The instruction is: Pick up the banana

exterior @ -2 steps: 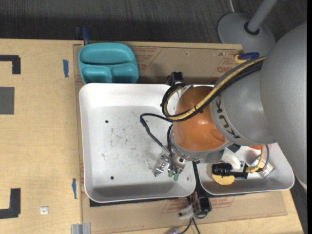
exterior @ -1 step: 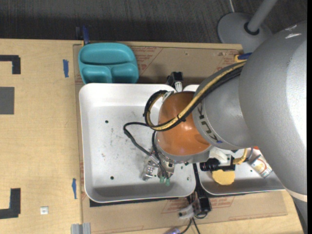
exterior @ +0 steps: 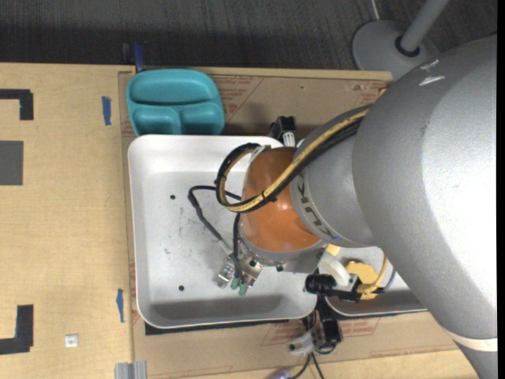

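Gripper sits low in the left bin, over bare floor; can't tell if the claw is apart or together, and nothing shows in it. Banana: probably the yellow bit in the right bin, mostly hidden under the arm. Long axis and pointing: can't tell. Judging by type: light, fairly stiff, smooth curved skin, bruises easily. Best grip is across the mid-body, gentle squeeze.

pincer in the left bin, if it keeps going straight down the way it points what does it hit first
Most likely the bare white floor of the left bin. The pincer points down near the bin's front half, and nothing lies under its tips. How high it stands above the floor is unclear from this slanted view.
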